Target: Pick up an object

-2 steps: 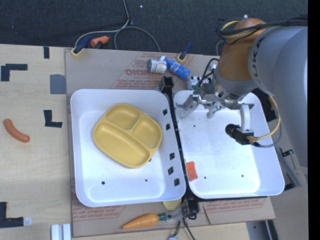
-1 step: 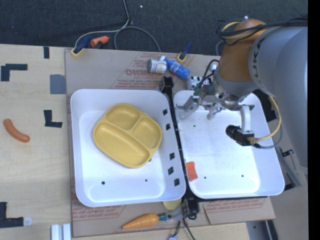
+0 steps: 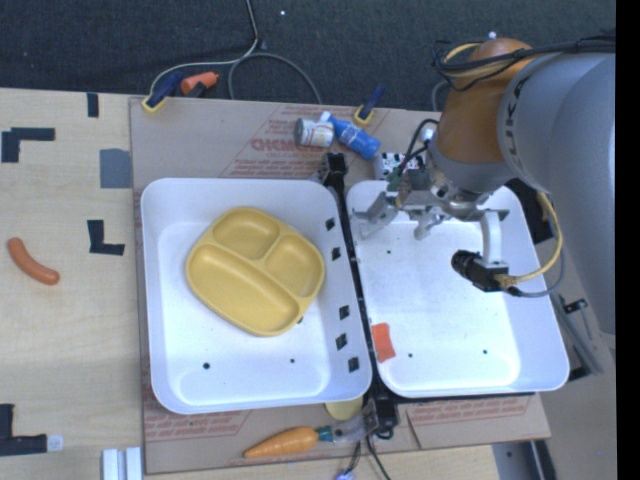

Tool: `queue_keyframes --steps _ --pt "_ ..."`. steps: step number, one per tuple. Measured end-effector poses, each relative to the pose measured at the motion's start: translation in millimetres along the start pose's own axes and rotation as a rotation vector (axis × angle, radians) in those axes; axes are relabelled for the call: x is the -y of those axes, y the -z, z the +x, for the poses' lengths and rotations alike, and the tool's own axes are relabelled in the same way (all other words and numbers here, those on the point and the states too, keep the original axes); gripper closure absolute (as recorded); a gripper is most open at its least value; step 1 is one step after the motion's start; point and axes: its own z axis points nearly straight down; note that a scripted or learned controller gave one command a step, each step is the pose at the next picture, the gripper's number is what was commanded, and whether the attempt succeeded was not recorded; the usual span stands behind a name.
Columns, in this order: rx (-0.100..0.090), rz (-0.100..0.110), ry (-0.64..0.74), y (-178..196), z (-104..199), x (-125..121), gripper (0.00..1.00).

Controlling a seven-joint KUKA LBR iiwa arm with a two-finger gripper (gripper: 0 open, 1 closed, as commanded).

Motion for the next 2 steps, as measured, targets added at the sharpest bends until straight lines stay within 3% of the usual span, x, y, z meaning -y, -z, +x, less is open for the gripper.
queue_keyframes --steps 1,2 --pt "0.003 -0.002 -0.003 -103 -61 -12 0.00" --pt "0.001 -0.005 0.003 -98 -43 -63 0.00"
